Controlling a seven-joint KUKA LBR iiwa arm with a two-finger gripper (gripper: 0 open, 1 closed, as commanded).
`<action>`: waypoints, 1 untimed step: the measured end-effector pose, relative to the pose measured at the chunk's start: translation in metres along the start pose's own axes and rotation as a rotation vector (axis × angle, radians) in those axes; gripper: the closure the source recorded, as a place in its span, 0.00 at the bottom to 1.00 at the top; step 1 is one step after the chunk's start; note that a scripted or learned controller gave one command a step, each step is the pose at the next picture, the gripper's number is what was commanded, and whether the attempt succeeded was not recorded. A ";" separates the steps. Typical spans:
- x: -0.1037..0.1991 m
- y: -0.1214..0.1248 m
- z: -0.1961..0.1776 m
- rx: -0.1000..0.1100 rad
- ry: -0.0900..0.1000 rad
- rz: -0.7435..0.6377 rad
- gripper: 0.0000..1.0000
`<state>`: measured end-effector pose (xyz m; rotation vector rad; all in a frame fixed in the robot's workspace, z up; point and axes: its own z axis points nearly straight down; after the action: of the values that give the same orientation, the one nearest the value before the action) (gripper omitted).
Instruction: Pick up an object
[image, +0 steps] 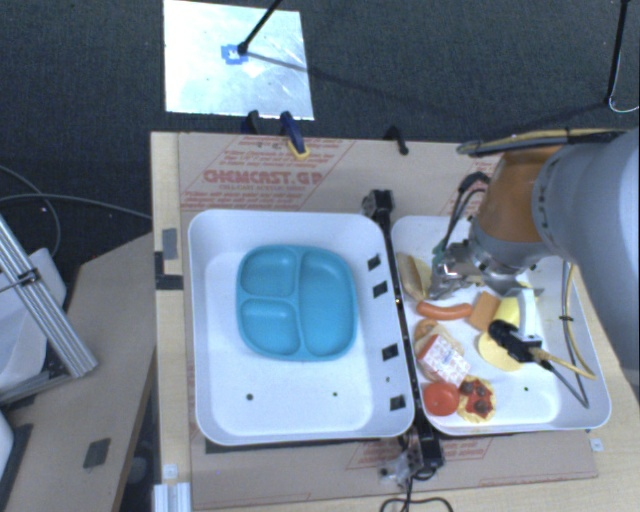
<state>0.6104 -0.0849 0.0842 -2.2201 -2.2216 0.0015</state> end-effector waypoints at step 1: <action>0.001 0.010 -0.001 -0.005 -0.001 -0.002 1.00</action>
<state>0.6200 -0.0836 0.0856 -2.2205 -2.2272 -0.0020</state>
